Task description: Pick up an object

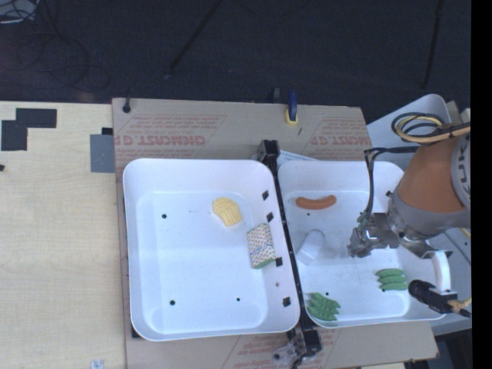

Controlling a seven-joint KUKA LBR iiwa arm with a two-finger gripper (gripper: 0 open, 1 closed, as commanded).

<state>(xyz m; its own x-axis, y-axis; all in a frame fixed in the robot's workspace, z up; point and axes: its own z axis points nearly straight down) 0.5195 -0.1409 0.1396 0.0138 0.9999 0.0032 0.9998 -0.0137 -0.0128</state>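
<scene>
1. Task status: nothing lifted yet; every object resting on a bin floor; whole pick judged still ahead.
2. Right bin (361, 317): sausage (316, 201) near far wall; clear cup (310, 246) left of centre; green pods (391, 279) near right; second green cluster (323, 306) at front-left corner.
3. Left bin (142, 206): yellow piece (227, 211); patterned packet (260, 245) by divider.
4. Arm (430, 187): reaching in from right, wrist bent down.
5. Pincer (365, 244): low over right bin's middle, between cup and pods; opening cannot be told; nothing seen between.
</scene>
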